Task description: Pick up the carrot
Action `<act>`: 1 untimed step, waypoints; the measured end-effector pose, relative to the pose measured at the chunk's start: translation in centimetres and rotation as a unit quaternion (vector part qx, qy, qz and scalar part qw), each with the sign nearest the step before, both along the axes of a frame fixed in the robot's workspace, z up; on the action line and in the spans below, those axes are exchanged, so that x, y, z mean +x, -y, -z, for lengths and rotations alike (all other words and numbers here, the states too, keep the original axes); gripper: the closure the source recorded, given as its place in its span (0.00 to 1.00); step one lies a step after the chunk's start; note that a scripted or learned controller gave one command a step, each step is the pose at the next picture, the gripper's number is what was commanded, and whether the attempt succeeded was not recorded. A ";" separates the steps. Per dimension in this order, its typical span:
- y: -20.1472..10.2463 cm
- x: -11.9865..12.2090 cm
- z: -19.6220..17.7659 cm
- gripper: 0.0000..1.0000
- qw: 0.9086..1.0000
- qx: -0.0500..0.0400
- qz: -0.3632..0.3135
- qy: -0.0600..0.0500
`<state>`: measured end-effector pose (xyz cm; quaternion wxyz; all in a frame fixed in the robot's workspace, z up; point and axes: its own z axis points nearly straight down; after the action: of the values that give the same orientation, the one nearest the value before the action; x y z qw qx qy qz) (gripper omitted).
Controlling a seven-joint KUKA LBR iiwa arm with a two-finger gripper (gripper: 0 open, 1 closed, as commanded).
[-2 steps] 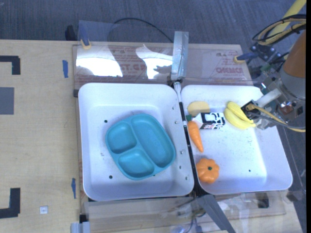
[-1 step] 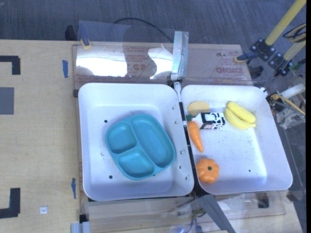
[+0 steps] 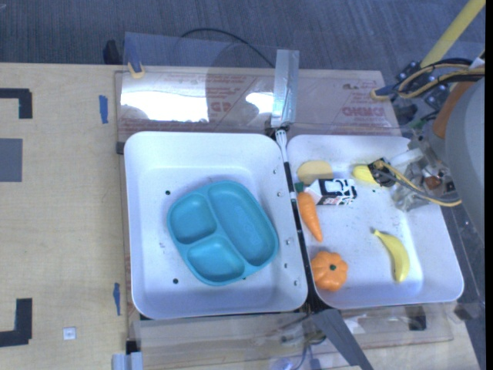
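Plainly nothing is done: the carrot [image 3: 310, 215] lies ungrasped in the right bin [image 3: 439, 284], gripper [image 3: 404, 185] state untellable.

Fixed above the bench [image 3: 54, 206], looking down at a slant on both white bins. Set far enough off to take in the left bin [image 3: 146, 206] and the right bin [image 3: 431, 276] whole, side by side, with bare bench at left. Facing toward the far side, where grey floor [image 3: 231, 6] runs along the top. Near edge of the bench at the bottom. Arm [image 3: 470, 129] entering from the right edge.
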<state>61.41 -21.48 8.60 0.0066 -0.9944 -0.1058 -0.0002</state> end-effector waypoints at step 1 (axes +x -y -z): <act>0.8 1.4 -11.1 1.00 1.000 -0.007 0.003 0.003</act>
<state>62.80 -22.26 19.65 -0.0010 -0.9947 -0.1027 -0.0027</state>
